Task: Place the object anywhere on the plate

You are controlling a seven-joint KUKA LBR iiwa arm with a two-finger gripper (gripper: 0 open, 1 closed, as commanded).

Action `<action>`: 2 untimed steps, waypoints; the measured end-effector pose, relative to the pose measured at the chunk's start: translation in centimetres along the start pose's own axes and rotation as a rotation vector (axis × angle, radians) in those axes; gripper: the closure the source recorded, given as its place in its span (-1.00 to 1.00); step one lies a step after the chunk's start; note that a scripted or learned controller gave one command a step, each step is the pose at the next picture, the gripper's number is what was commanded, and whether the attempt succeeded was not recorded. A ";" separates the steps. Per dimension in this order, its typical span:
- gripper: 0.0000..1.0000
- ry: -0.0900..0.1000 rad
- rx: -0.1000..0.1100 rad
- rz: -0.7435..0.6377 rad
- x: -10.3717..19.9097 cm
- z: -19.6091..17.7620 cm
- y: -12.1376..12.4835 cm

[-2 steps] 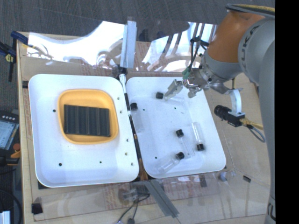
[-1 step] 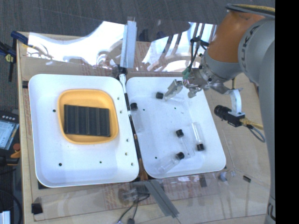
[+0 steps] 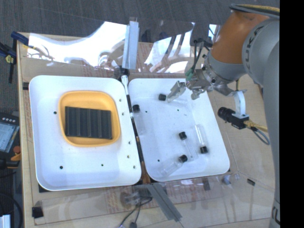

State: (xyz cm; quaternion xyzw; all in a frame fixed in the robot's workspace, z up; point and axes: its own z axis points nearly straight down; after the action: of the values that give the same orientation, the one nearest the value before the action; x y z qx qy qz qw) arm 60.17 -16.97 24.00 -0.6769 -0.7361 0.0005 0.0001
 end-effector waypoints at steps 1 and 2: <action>-1.00 0.000 0.000 0.000 0.0 0.0 0.0; -1.00 0.000 0.000 0.000 0.0 0.0 0.0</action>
State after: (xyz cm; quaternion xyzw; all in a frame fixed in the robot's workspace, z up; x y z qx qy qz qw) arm 60.17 -16.97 24.00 -0.6769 -0.7361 0.0005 0.0001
